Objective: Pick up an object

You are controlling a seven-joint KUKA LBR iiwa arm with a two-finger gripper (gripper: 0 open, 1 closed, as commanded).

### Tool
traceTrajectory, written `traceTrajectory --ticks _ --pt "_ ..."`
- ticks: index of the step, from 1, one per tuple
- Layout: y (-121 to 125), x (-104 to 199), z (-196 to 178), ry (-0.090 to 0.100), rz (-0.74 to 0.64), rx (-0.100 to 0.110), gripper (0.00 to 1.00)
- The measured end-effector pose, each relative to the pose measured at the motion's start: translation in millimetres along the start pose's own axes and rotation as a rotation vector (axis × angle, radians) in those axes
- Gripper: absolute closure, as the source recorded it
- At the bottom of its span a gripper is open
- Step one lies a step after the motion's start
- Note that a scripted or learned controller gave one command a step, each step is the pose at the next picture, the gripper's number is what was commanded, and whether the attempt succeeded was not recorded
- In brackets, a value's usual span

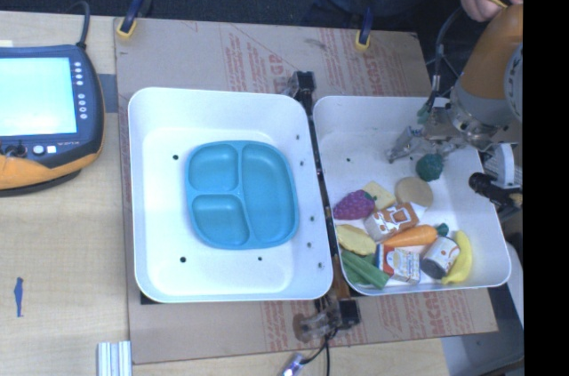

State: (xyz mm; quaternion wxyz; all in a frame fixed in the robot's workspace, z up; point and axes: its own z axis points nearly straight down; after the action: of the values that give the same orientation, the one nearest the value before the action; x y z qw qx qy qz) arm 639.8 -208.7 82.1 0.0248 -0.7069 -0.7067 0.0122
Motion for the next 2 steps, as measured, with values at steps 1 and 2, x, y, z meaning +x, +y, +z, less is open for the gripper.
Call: traceTrajectory --ticks 1,2 --pt "-32 13 -60 -0.018 -0.003 -0.049 0.0" --pt "-49 -3 -7 -0.018 -0.004 -0.047 0.0"
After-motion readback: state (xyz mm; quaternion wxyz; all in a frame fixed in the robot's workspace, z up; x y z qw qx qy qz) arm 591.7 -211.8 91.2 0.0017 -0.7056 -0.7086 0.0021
